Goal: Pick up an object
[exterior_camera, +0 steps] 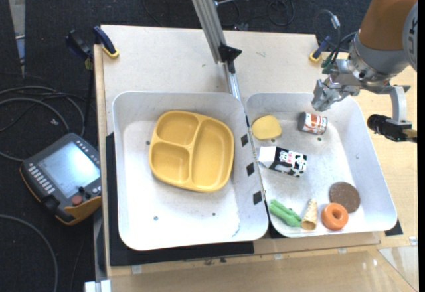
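Your hand point(321, 99) hung at the far right of the scene, over the far edge of the right bin point(372, 151), with the grey arm and its orange band point(388, 15) reaching in behind it. You could not tell from this slanted view whether it was open or closed, and nothing showed gripped in it.

Just beside it, a little nearer and to the left, lay a small can point(313, 123) on its side, the closest candidate for picking. Further left sat a yellow disc point(266, 127), and nearer than that a black-and-white carton point(284, 160). Along the near edge of the same bin were a green pod point(284, 212), a cone point(310, 214), an orange ring point(335, 216) and a brown round cookie point(344, 196).

The left bin point(133, 218) held a yellow divided plate point(192, 150). Both bins rested on the tabletop point(159, 58).

By my judgement, the pick was not yet done: every object lay in a bin, and the descent, grip and lift all remained.
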`<state>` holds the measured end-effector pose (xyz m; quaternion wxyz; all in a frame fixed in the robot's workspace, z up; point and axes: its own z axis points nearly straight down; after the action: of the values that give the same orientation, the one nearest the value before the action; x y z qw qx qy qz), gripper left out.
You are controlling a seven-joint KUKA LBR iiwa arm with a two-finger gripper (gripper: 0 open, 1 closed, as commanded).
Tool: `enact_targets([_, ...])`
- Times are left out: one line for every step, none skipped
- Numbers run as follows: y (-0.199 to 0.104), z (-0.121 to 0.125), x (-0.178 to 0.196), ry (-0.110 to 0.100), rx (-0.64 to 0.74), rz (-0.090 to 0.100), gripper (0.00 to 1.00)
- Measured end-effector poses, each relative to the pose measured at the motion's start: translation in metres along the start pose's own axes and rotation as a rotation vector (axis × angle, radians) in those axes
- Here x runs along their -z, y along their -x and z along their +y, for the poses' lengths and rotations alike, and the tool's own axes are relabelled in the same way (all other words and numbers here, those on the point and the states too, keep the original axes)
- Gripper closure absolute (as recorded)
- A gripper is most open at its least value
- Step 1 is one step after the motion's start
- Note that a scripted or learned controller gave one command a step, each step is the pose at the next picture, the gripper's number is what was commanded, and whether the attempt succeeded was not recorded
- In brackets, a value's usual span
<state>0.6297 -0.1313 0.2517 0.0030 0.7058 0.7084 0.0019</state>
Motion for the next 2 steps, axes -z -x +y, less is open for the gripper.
enact_targets([-0.056,0.019,-0.009,-0.005,0.004,0.003,1.00])
enact_targets([-0.109,0.016,-0.011,-0.008,0.004,0.003,1.00])
